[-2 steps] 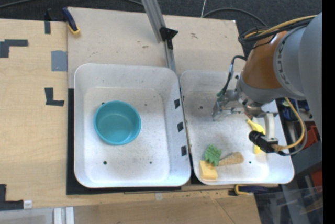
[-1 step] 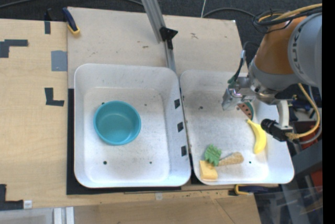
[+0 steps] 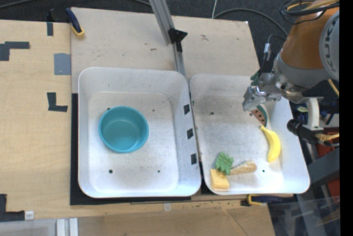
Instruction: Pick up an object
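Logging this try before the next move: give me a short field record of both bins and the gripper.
left bin: teal bowl
right bin: banana, green toy, yellow block, tan stick, striped item under the gripper
gripper: above the right bin's far right side, near the striped item
held: nothing seen between the fingers

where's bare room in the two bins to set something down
Left bin: free floor right of the blue bowl. Right bin: bare left and middle floor. Crowded: its front by the green toy, yellow block, and right side by the banana under the gripper.
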You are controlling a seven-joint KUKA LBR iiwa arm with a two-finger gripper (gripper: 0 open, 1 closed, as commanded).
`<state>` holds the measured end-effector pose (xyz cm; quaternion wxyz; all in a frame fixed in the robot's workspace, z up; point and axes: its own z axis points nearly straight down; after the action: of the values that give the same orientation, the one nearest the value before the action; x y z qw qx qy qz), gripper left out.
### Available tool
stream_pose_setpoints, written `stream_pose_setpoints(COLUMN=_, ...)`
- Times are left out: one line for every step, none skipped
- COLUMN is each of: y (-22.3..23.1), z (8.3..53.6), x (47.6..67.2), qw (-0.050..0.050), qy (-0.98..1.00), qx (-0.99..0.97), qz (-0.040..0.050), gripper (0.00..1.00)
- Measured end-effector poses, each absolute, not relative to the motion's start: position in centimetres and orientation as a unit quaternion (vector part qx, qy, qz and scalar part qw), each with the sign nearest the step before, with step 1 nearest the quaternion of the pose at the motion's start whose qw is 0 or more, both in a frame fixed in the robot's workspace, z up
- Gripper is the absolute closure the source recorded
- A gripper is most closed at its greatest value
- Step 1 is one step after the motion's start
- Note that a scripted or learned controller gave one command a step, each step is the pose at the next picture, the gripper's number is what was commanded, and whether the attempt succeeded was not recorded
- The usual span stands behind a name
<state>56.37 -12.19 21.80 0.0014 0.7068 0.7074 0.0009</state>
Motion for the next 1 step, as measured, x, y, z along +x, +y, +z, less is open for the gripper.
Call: stream_pose_setpoints(y=-12.18, z=27.1, x=56.48, qw=0.002, qy=0.708, qx=0.706, qz=0.0013, gripper=1.0)
